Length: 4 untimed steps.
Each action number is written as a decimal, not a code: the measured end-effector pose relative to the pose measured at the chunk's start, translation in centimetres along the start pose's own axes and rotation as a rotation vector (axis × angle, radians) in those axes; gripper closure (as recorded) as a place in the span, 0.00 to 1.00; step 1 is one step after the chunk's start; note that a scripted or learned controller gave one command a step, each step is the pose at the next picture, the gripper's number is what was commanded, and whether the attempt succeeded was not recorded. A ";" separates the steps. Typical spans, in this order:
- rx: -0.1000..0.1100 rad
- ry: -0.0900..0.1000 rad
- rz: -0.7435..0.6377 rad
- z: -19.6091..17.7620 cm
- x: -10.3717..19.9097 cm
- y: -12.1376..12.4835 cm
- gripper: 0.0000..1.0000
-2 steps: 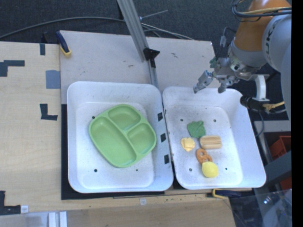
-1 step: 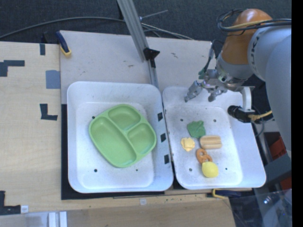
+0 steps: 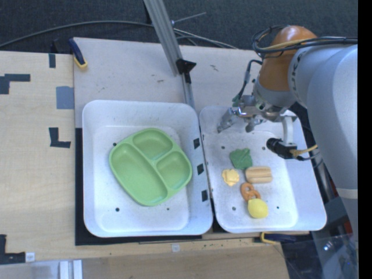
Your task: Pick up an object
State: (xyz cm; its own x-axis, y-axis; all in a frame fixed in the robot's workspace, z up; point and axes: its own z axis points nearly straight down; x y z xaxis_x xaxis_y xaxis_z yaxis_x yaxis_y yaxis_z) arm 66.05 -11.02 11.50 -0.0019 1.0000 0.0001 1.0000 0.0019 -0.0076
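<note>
Nearest me, at the front of the right bin (image 3: 308,214), I note a yellow lemon (image 3: 257,208), touching a small pretzel (image 3: 250,191) just behind it. Behind those lie a yellow piece (image 3: 230,177) and a bun (image 3: 258,175) side by side, with a green leaf (image 3: 240,157) just beyond them. Any of these five would serve as the pick. The left bin (image 3: 93,173) holds a green tray (image 3: 150,165) with three compartments, sitting slightly turned. Farther back, the gripper (image 3: 235,124) hangs over the rear of the right bin, its fingers spread apart and holding nothing, behind the leaf and apart from it. Risks, in my judgement: the items sit bunched, so a descent on one could nudge or pinch a neighbour; the leaf looks flat and may slip out from under the fingertips; the lemon is round and could roll free. The gripper is also near the wall between the bins, so a stray approach there could catch the rim. A pole (image 3: 165,31) stands at the far side of the bench.
</note>
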 end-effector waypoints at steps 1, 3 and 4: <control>-0.005 -0.001 -0.001 -1.4 0.0 0.1 1.00; -0.012 -0.001 0.000 -13.2 0.7 1.2 1.00; -0.013 -0.001 0.000 -18.5 0.7 1.3 1.00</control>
State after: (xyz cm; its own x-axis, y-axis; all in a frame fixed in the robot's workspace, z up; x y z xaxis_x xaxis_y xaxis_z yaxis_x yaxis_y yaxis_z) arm 67.49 -10.29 29.98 -0.0022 1.0000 -0.0008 1.0000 0.0022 0.0057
